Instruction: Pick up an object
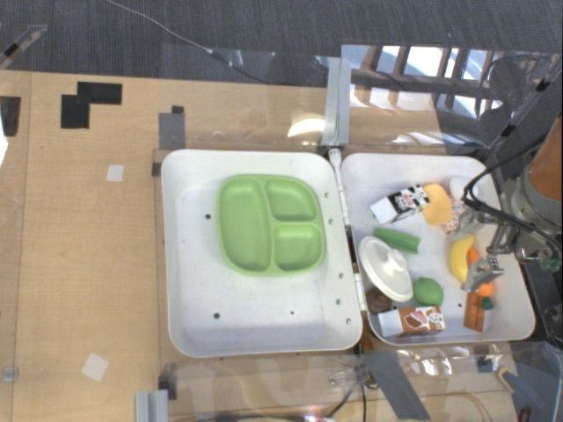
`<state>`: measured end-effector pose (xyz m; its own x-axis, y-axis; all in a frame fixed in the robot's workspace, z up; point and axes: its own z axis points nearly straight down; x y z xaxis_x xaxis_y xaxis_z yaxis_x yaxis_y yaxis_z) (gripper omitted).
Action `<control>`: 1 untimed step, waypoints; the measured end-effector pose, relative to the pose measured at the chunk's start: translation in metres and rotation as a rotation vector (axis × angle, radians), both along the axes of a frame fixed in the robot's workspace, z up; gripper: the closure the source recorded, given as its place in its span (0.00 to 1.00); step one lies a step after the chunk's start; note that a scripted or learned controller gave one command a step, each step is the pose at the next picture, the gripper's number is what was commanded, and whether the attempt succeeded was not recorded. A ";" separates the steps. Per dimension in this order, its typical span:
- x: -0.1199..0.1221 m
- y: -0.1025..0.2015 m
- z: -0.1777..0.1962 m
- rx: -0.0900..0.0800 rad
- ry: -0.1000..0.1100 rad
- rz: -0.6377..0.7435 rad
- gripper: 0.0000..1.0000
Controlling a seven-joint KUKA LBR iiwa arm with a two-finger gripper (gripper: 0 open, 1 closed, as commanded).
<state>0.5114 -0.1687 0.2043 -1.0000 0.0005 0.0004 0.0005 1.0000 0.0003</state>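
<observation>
End effector (486, 266) is seen low over the right-hand bin (519, 328), at its outer side; whether its fingers are spread or closed cannot be told from this view, and nothing is seen held between them. No particular object is named by the task, so any item in that bin is taken as a candidate. Closest are a yellow banana (459, 258), just beside the tool on the side away from the arm, and a small orange piece (483, 301) with a brown block (474, 314) directly below it toward the near rim. These three lie crowded together, and it is judged that a closing grasp could catch two at once, or push the curved banana aside so that nothing is gripped. Further from the tool, toward the divider, a white bowl (388, 269), a green cucumber (397, 239), a green lime (428, 290) and a brown carton (420, 321) are noted; beyond the banana lie a black-and-white carton (400, 203) and an orange item (435, 205). A dark cable (473, 185) loops over the bin near the wrist and could snag on a lift. Well apart, across the divider, the left bin (189, 323) carries a green divided plate (269, 224). The worktop (79, 280) beyond is not involved.
</observation>
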 end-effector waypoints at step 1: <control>-0.019 -0.006 -0.105 -0.001 -0.005 0.346 0.00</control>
<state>0.4926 -0.1745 0.0993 -0.9408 -0.3390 -0.0043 -0.3390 0.9408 -0.0012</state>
